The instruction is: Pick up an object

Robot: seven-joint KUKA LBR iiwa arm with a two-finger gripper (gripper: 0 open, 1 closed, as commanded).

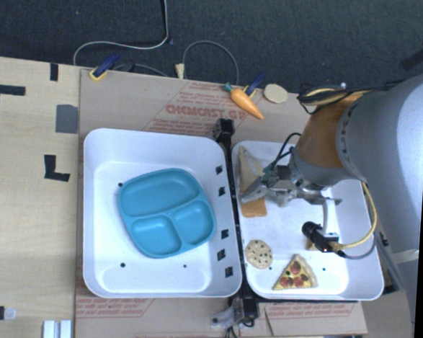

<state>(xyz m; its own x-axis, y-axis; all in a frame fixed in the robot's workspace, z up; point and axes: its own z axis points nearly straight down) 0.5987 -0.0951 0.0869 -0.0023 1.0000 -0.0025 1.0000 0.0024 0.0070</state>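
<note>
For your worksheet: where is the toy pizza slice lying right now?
The pizza slice lies in the right bin, near its front edge, just right of the cookie and below the gripper.

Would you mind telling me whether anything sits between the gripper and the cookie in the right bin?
Nothing visible does: bare white floor of the right bin separates the gripper from the cookie; the pizza slice lies off to the side.

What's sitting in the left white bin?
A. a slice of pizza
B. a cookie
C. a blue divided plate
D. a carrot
C: the blue plate with three compartments lies in the left bin; the pizza slice and cookie are in the right bin, and the carrot lies outside on the cardboard.
</note>
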